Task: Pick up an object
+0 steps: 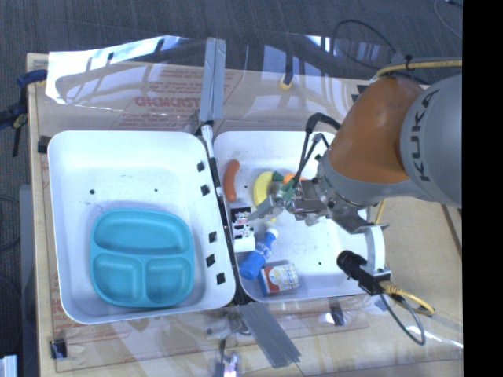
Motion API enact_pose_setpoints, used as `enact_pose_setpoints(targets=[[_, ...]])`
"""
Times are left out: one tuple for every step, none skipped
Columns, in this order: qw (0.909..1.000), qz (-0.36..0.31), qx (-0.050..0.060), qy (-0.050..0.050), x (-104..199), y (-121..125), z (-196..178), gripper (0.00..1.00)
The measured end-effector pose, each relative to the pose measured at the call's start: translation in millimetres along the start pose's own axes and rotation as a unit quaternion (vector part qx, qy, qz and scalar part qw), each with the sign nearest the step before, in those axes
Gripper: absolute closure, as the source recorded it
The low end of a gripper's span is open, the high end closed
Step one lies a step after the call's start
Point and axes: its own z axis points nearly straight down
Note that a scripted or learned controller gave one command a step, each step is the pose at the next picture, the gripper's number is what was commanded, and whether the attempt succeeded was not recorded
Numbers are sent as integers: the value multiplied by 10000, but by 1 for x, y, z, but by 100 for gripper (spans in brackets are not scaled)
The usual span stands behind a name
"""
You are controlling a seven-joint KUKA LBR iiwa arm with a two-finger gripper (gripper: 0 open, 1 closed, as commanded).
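- Two bins of smooth white plastic, left bin (71, 210) and right bin (314, 277), with a soft sheen.
- A sectioned tray (141, 258) of matt turquoise plastic lying in the left bin.
- A glossy orange band (377, 132) on the arm, above smooth grey casing (440, 132).
- Bare, shiny metal at the gripper (271, 205).
- A yellow banana (262, 185) and an orange sausage-shaped toy (231, 179), both smooth like plastic.
- A small can (281, 277) with a glossy printed label.
- A clear, reflective plastic sheet (118, 61) over the brown bench top.
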Motion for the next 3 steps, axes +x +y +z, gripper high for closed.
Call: enact_pose_setpoints(targets=[[9994,-350,-33,-73,-32,45,149,0],[9992,-390,-13,-41,-29,46,142,100],[9987,-504,-15,-4,-8,96,47,100]])
